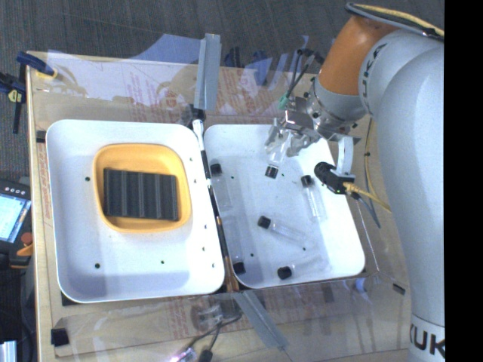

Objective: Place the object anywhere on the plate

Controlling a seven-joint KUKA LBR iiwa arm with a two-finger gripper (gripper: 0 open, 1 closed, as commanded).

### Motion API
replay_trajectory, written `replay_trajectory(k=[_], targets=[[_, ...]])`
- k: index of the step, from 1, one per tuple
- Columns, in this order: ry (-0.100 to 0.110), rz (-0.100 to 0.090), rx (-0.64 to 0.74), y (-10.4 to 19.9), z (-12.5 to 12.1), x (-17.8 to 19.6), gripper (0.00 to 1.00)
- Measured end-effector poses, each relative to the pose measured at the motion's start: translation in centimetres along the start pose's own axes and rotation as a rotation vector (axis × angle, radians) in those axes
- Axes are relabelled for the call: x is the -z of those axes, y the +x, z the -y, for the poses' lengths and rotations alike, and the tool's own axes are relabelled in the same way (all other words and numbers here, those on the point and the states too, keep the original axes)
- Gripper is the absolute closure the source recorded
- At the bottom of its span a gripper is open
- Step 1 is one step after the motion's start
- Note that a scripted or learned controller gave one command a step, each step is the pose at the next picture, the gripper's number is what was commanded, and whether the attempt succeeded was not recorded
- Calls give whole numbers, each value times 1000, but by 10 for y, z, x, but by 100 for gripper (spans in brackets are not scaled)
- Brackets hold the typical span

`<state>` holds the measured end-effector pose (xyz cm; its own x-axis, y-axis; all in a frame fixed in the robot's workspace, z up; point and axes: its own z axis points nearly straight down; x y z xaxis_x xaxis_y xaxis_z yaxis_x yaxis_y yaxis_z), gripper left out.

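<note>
Gripper (290, 138) low over the right bin's (343, 259) far edge, above a clear black-capped vial (273, 161), long axis running roughly from far edge toward near; grip state impossible to tell. Yellow plate (113, 161) with dark ribbed insert in the left bin (68, 262), well apart across the shared rims. More vials lying near the right edge (312, 196), mid-floor (276, 228) and near edge (300, 268).

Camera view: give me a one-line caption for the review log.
KUKA arm's end effector hovers over the right bin of scattered black-capped clear tubes; yellow plate waits in left bin.
</note>
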<state>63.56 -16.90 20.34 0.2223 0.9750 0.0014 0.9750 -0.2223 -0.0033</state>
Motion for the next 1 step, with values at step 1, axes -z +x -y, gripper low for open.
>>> replay_trajectory(k=[1], targets=[[0,0,0,0,0,0,0]])
